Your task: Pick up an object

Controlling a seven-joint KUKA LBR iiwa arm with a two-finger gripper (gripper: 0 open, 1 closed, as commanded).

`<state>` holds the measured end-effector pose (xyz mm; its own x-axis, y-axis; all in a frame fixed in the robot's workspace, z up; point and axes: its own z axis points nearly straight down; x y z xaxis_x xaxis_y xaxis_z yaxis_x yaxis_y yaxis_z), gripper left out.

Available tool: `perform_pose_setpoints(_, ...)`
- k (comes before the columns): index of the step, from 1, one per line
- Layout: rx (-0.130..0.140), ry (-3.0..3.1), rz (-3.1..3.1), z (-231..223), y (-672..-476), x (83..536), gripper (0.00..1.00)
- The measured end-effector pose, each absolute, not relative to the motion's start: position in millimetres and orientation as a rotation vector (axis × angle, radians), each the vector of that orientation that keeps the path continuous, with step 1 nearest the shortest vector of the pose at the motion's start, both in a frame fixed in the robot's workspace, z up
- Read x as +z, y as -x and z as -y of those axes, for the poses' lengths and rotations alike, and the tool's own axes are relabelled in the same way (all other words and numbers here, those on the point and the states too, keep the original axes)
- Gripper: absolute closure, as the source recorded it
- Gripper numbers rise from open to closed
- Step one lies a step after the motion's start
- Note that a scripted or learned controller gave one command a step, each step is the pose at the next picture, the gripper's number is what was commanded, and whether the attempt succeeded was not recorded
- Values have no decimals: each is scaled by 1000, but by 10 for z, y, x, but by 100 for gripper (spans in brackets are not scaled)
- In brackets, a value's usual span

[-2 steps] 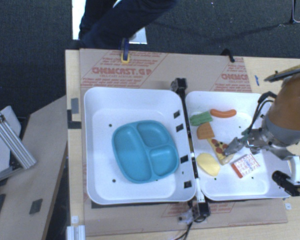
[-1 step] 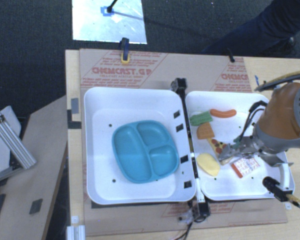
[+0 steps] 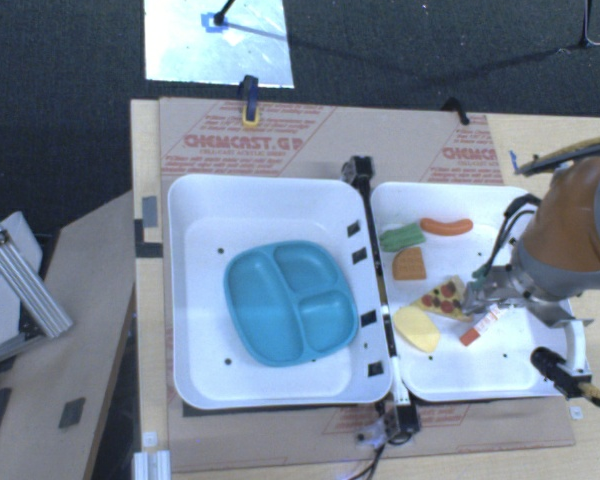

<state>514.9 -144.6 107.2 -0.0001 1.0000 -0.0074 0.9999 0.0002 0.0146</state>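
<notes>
In the right bin (image 3: 500,378) lie several toy foods: a green piece (image 3: 402,236), an orange sausage (image 3: 446,226), a brown toast slice (image 3: 409,263), a pizza slice (image 3: 442,297) and a yellow piece (image 3: 418,329). A small red and white object (image 3: 481,325) lies just right of the pizza slice. My gripper (image 3: 479,295) is low over the middle of this bin, at the right end of the pizza slice and just above the red and white object. The wrist hides its tip.
The left bin (image 3: 195,268) holds a blue divided plate (image 3: 290,301). A black divider with clips (image 3: 375,268) runs between the bins. The grey and orange arm (image 3: 570,238) covers the right bin's right side. Cardboard (image 3: 310,143) lies under both bins.
</notes>
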Motion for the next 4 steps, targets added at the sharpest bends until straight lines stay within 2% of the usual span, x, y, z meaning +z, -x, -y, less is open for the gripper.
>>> perform_pose_setpoints(2, 6, -2211, -2222, 1399, -5214, 2209, 100)
perform_pose_setpoints(4, 6, -2209, -2233, 257, -5506, 2251, 100)
